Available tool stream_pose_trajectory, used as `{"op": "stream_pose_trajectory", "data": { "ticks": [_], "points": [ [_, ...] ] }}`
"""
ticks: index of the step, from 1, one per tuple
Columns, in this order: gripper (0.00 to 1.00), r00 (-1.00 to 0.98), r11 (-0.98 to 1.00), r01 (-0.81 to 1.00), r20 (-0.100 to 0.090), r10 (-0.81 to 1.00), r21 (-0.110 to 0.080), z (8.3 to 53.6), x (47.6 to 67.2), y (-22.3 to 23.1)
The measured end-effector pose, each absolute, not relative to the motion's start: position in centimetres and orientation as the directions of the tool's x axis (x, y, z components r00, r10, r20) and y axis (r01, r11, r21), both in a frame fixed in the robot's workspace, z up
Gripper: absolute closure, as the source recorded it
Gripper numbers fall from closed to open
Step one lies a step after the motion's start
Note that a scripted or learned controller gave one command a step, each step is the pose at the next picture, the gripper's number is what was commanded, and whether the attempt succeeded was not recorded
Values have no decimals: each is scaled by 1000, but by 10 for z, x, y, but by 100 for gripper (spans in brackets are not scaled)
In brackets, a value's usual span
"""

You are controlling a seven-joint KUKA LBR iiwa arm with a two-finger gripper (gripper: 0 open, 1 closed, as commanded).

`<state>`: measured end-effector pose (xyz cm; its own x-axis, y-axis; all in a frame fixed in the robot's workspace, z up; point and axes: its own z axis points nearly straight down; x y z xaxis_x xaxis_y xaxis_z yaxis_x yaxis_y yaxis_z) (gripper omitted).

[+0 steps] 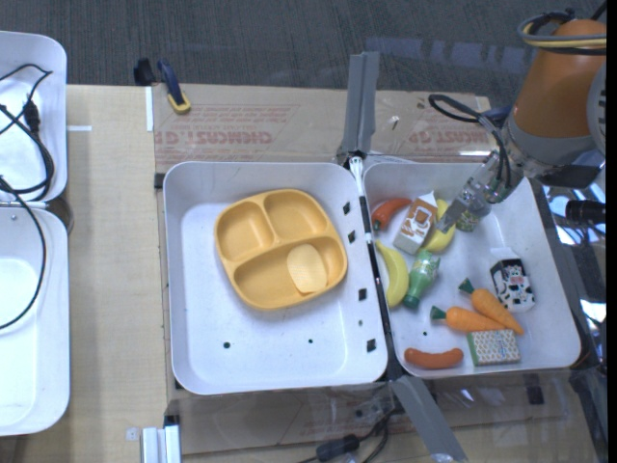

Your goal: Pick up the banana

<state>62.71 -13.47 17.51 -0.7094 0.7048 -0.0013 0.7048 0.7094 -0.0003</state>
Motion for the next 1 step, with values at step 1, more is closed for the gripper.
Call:
{"op": "stream_pose_trajectory", "data": {
  "ticks": [1],
  "points": [
    [0,-830,830,557,-2,557,1,92,632,-160]
  ]
}}
